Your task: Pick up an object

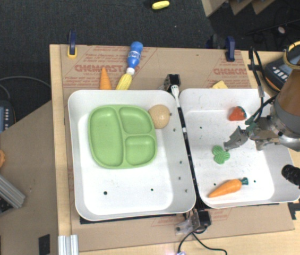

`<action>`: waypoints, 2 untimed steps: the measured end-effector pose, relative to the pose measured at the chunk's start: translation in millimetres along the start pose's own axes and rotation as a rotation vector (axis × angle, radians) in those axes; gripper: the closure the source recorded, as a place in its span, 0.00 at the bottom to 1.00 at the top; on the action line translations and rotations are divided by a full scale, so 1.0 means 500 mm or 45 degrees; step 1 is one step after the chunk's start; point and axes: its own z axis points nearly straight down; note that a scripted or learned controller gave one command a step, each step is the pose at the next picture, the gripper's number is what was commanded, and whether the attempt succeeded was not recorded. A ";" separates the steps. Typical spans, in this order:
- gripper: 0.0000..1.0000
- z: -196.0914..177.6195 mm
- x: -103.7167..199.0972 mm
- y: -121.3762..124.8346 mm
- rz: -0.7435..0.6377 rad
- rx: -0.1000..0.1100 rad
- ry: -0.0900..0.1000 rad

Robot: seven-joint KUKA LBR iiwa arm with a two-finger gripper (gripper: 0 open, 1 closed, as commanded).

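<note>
The right bin [277, 190] holds three things: one carrot [225, 188], one red strawberry [237, 113], and one green piece [220, 154] just beneath the released, empty pincer [233, 141].

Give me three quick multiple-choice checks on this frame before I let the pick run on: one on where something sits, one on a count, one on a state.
1. Where does the green divided plate lie?
A. In the left bin
B. In the right bin
C. On the cardboard behind the bins

2. How many toy items lie in the right bin?
A. One
B. Three
C. Five

3. How does the carrot sit?
A. Standing upright
B. Lifted in the air
C. Lying on its side on the bin floor

Answers: 1 A, the plate rests inside the left bin beside a beige ball. 2 B, the red piece, the small green piece and the carrot. 3 C, it lies flat near the front wall, apart from the gripper.
</note>
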 end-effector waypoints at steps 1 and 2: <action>0.00 0.274 -0.028 0.067 0.001 0.014 0.003; 1.00 0.237 -0.029 0.072 0.003 -0.003 -0.002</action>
